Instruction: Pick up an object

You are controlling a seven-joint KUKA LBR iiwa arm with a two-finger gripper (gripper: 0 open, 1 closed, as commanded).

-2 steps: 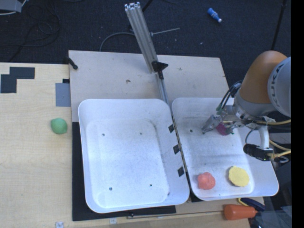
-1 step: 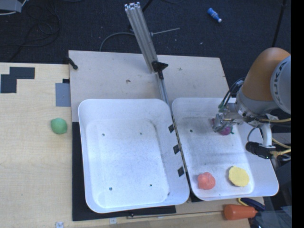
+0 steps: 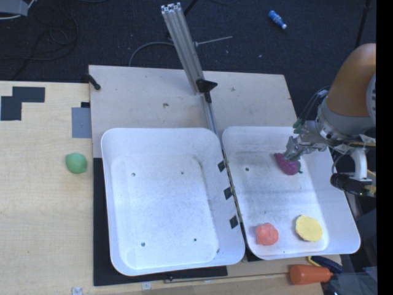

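Seemingly purple object right under tool, perhaps touching.

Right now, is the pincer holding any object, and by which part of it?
It cannot be told. The pincer is down at the upper edge of the purple object in the right bin, but a hold is not visible.

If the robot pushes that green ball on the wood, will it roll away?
Probably. The green ball looks round and sits on flat wooden benchtop with no rim beside it, so a nudge would likely send it rolling. It seems small, so likely light.
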